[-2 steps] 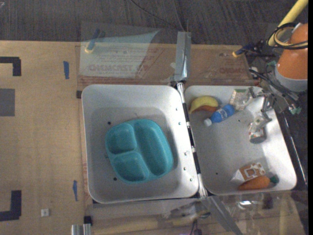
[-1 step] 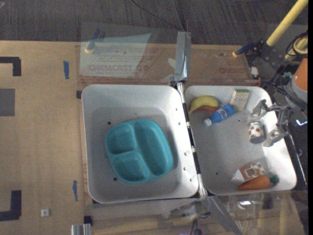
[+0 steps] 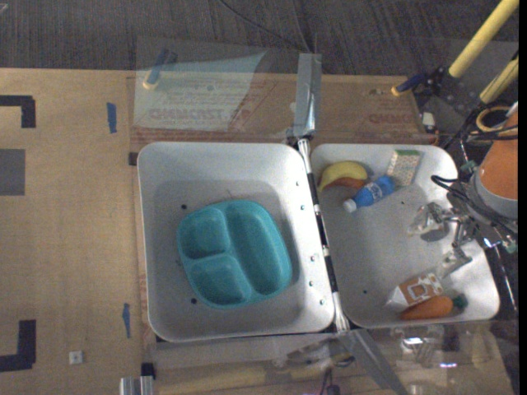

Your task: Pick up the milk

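The milk (image 3: 420, 289), a small brown and white carton, lies on its side near the front edge of the right bin (image 3: 375, 245). It rests against an orange carrot (image 3: 428, 307). My gripper (image 3: 443, 239) hovers over the right part of that bin, behind the carton and apart from it. Its fingers are spread open with nothing between them. The arm's orange band (image 3: 502, 171) shows at the right edge.
A banana (image 3: 344, 173), a blue bottle (image 3: 369, 194) and a pale box (image 3: 403, 164) lie at the back of the right bin. The left bin (image 3: 165, 179) holds a teal divided plate (image 3: 235, 252). Cables and yellow poles crowd the far right.
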### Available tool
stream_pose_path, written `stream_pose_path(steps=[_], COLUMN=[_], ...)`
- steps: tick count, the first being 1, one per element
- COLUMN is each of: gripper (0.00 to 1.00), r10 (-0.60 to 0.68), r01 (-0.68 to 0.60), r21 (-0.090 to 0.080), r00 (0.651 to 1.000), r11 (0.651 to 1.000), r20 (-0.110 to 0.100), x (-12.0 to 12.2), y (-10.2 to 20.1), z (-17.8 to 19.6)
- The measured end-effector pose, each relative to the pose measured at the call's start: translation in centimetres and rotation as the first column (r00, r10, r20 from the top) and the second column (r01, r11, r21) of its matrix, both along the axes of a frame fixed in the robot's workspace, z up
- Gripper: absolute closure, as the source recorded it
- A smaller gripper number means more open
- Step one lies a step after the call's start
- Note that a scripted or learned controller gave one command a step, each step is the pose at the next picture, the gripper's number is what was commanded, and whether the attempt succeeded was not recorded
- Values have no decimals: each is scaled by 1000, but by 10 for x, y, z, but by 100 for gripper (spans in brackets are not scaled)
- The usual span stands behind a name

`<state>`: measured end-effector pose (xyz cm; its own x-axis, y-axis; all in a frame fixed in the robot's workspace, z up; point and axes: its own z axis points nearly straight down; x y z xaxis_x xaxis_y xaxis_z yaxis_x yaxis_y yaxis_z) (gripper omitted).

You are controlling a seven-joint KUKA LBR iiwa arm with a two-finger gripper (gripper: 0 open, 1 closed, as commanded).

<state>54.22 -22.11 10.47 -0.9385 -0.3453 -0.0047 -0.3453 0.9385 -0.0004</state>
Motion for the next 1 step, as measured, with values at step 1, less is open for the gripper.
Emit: stream_pose_path(steps=[1], gripper=[0], r10=[141], r01=[-141], r21=[-3], r00=[990], r11=[990], r20=[5], x=[46], y=[55], z=[-16])
